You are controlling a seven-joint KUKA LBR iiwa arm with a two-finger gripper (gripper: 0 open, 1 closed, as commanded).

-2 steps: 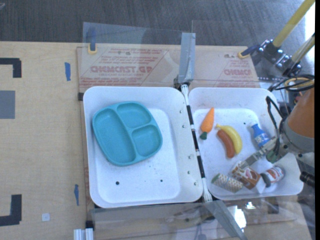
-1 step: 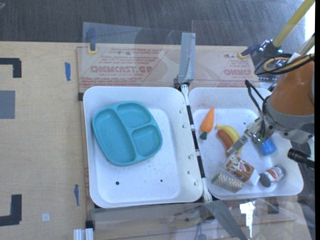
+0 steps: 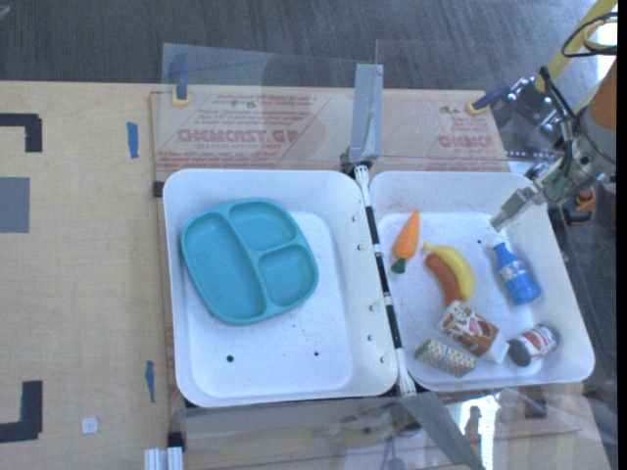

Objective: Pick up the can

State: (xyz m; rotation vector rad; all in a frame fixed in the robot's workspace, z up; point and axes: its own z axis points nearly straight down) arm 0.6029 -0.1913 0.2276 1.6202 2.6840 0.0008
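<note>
Wooden bench (image 3: 78, 262) over dark floor, bearing two white bins (image 3: 265, 385). Left bin: one blue tray (image 3: 250, 259). Right bin: one can (image 3: 534, 344) at the near right corner, one bottle (image 3: 515, 273), one banana (image 3: 454, 265). Pincer (image 3: 509, 211) state: cannot tell.

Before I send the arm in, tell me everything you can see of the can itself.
The can is small and lies on its side near the front right corner of the right bin. Its label looks red and white, and a dark grey end faces front-left. It looks metal, undented as far as I can tell. It rests on the bin floor, right of the brown carton, seemingly apart from it. The gripper is well behind it, not touching.
</note>
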